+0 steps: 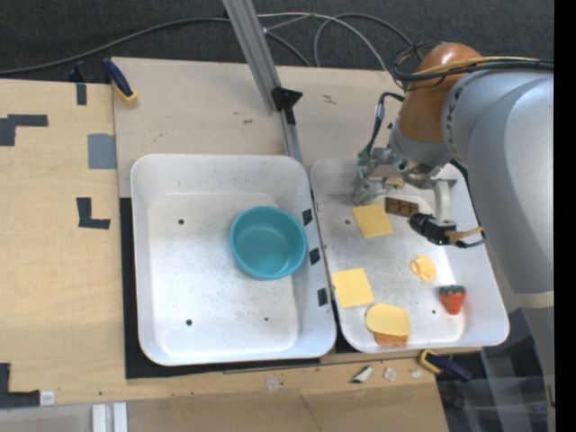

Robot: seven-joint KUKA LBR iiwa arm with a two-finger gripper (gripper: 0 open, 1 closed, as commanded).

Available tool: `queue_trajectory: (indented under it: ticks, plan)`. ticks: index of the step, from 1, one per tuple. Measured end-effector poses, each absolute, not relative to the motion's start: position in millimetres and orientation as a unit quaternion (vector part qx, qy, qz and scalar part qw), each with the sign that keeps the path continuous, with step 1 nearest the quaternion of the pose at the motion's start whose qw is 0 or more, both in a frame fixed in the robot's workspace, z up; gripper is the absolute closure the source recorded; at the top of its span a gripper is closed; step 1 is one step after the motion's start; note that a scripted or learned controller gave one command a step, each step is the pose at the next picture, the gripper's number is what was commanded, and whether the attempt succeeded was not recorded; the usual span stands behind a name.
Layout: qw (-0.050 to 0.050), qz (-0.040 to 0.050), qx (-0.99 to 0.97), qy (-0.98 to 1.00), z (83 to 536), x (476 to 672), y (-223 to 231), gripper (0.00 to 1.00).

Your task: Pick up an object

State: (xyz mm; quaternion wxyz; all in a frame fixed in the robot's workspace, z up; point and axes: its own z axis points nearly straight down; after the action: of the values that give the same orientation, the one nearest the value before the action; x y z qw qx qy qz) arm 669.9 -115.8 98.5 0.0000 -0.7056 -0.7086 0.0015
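Note:
My gripper (366, 190) is low over the far part of the right bin (477, 331), just above a flat yellow square (372, 220). Its fingers look close together with nothing visible between them. A second yellow square (353, 287) lies near the bin's left wall. A yellow and orange block (388, 323) sits at the near edge. A small yellow piece (423, 267) and a red strawberry toy (453, 299) lie toward the right. A brown piece (401, 207) rests beside the gripper.
A teal bowl (267, 241) stands in the left bin (162, 241). A slanted metal pole (261, 57) rises behind the bins. The grey arm (504, 169) covers the right side of the right bin. Cables trail across the back.

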Motion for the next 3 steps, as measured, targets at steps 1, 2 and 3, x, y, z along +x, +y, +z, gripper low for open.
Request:
queue_trajectory:
  ticks: [1, 2, 3]
  plan:
    - [-0.001, -0.0010, -0.706, -0.708, 144, 675.3, -109, 1.00]
    - [-0.001, -0.0012, -0.706, -0.708, 189, 674.6, -102, 1.00]
    - [-0.002, -0.0015, -0.706, -0.708, 242, 675.8, -102, 1.00]
